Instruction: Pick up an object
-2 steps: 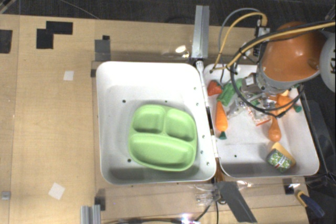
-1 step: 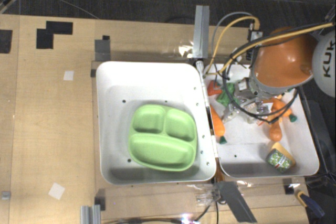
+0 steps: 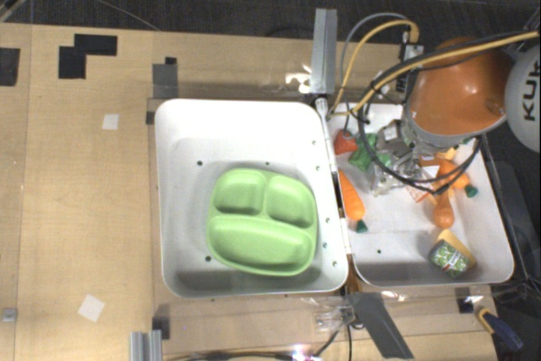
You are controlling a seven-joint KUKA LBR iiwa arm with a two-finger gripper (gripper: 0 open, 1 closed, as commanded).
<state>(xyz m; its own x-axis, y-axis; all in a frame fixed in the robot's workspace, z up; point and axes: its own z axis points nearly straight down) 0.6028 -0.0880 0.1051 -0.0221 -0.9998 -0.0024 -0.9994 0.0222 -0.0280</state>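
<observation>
End effector (image 3: 397, 163) above toy carrots (image 3: 352, 200)

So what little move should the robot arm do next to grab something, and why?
Probably lower a little, straight down. The grey arm with the orange band hangs over the right white bin, above a cluster of toys: an orange toy carrot by the bin's left wall, another orange carrot further right. Nothing looks lifted yet.
</observation>
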